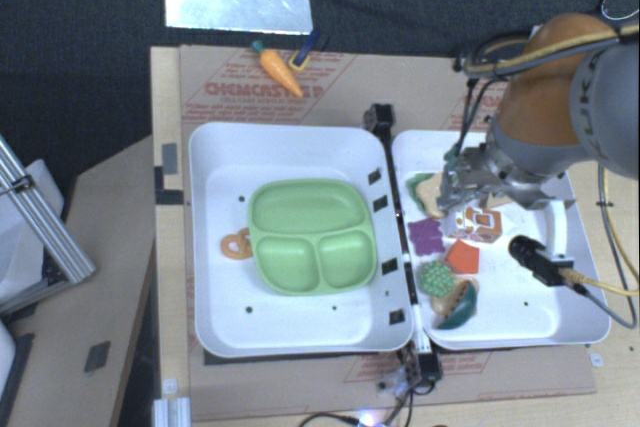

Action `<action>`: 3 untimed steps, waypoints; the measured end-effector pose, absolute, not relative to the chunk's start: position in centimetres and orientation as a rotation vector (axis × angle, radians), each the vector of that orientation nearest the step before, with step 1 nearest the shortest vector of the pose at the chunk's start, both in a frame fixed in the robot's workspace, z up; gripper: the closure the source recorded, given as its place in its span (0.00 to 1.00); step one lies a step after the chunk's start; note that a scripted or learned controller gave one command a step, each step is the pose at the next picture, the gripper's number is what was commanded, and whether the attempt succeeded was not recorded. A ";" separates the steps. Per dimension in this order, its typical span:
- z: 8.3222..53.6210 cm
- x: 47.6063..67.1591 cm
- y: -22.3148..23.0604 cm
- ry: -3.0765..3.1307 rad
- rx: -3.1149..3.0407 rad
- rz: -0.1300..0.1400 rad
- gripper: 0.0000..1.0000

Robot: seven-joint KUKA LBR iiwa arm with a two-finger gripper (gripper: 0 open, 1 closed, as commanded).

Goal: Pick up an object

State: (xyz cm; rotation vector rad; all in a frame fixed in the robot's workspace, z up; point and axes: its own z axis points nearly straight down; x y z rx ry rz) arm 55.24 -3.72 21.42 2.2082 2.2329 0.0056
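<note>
The hand [462,198], grip unclear, hangs over crowded toys by the right bin's [575,315] left edge.

The right bin [575,310] has bare floor along its right and near side, while toys [447,260] crowd its left half, and a green tray [310,235] fills the left bin's [215,215] middle.

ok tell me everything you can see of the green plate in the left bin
The green plate is a pale green divided tray that looks like matte plastic, roughly square with rounded corners. It has three compartments: one wide section along the far side and two smaller ones along the near side, all bare. It lies flat, slightly rotated, around the middle of the left bin. A small orange pretzel-shaped toy sits by its left edge, close or just touching.
</note>
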 end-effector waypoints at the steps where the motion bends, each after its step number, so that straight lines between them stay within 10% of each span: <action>1: 21.3 55.5 1.2 2.231 2.211 0.004 1.00; 3: 21.7 55.5 3.9 2.226 2.218 0.000 1.00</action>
